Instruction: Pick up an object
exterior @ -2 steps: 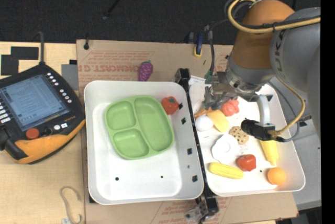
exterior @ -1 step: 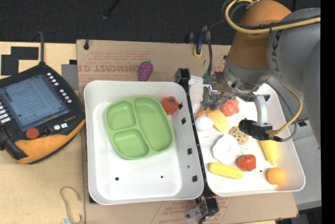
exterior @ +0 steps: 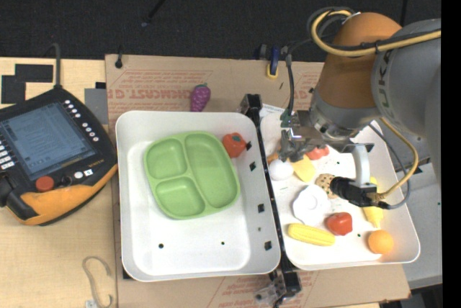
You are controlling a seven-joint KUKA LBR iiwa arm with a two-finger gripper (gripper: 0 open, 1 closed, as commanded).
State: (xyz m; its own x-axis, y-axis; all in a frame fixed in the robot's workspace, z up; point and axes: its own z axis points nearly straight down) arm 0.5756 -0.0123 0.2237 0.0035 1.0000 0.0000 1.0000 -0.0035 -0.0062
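You see the gripper [exterior: 291, 148] low in the right bin [exterior: 403, 245], just above a white egg [exterior: 280, 170]; whether it grips anything, you cannot tell. A yellow banana [exterior: 310, 234] lies below the egg.

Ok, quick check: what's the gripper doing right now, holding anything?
Gripper: low at the left end of the right shallow white bin, over the white egg-shaped toy; open, shut or holding cannot be told from this view.
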